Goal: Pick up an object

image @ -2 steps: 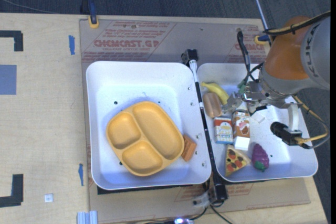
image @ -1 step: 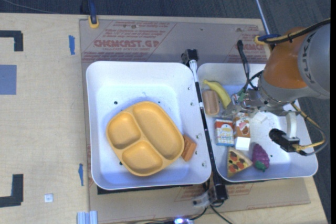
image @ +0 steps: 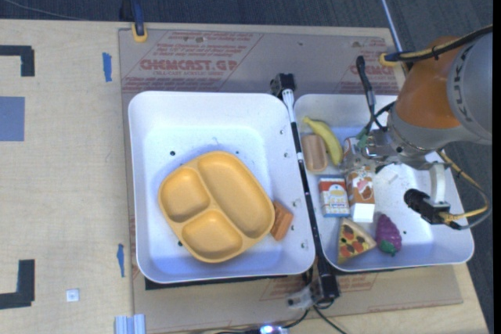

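While the arm (image: 450, 94) reaches in from the right over the right bin (image: 454, 246), its gripper (image: 374, 149) sits low near that bin's middle, just right of the banana (image: 326, 138); I cannot tell how its jaws stand, as the wrist and cables cover them. Close below it lie a small red-and-white packet (image: 361, 187) and a white cube (image: 363, 212). Beside the banana rests a hot-dog bun (image: 315, 153), with a small carton (image: 334, 198) further down. Toward the near rim are a pizza slice (image: 355, 239) and a purple toy (grapes, perhaps) (image: 388, 234). The left bin (image: 156, 121) holds a yellow divided plate (image: 215, 205), with an orange block (image: 281, 220) touching its right edge.
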Motion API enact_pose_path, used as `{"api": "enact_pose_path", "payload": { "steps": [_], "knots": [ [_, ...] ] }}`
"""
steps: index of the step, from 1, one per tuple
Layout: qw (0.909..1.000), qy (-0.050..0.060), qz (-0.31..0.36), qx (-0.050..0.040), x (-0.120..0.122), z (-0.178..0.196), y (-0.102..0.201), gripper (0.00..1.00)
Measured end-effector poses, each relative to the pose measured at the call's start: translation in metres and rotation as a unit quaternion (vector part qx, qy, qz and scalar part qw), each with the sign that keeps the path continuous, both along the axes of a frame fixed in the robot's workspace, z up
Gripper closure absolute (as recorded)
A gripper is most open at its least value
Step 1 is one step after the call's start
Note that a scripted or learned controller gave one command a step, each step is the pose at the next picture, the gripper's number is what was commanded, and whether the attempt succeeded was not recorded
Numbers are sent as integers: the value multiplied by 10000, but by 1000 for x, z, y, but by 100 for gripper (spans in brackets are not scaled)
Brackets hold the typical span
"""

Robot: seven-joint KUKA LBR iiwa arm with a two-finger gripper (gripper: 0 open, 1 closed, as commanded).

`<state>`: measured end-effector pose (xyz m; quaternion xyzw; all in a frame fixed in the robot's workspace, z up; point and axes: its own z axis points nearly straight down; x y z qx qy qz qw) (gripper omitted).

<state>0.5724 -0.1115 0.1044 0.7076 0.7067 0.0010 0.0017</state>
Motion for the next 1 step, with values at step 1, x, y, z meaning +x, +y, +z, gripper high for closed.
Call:
{"api": "enact_pose_path", "payload": {
  "steps": [1],
  "knots": [
    [10000,2,14,4,17,113,46,100]
  ]
}}
